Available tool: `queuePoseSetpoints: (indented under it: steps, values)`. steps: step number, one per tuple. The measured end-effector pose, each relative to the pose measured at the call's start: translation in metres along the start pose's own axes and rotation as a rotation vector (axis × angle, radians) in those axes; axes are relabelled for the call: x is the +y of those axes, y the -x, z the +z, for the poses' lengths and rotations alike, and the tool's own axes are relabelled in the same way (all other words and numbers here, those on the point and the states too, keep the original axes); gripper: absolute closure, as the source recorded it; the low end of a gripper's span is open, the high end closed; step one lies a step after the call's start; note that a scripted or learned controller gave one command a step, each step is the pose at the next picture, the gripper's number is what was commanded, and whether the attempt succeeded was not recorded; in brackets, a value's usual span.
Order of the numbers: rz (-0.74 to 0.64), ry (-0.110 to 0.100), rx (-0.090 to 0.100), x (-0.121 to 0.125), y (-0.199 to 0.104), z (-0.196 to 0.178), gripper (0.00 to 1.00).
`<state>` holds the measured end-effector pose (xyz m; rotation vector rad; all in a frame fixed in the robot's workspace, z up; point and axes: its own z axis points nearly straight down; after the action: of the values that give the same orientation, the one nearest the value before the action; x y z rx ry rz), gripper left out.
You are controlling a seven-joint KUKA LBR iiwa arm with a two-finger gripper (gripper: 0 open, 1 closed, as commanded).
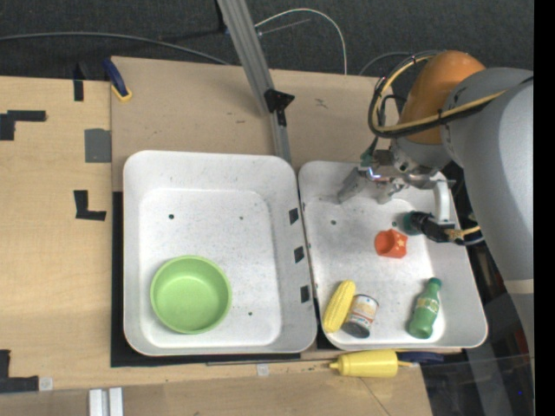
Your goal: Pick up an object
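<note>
Overhead, claw above right bin

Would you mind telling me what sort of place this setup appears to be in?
Most likely a robotics lab bench for grasping trials: a grey arm reaches over two white bins, toy items such as a green bottle and corn cob serve as targets, and tape marks the bench.

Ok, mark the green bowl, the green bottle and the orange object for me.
green bowl (190, 295), camera view, on the middle of its inner floor.
green bottle (423, 314), camera view, on its body below the neck.
orange object (390, 244), camera view, on its middle.
</note>
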<state>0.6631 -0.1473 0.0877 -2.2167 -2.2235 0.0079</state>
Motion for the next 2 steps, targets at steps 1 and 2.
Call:
queuePoseSetpoints:
  steps: [1,2]
  values:
    - [-0.002,0.001,0.0,0.0,-0.001,-0.011,1.0]
    - [0.002,0.009,0.001,-0.006,0.005,-0.068,1.0]
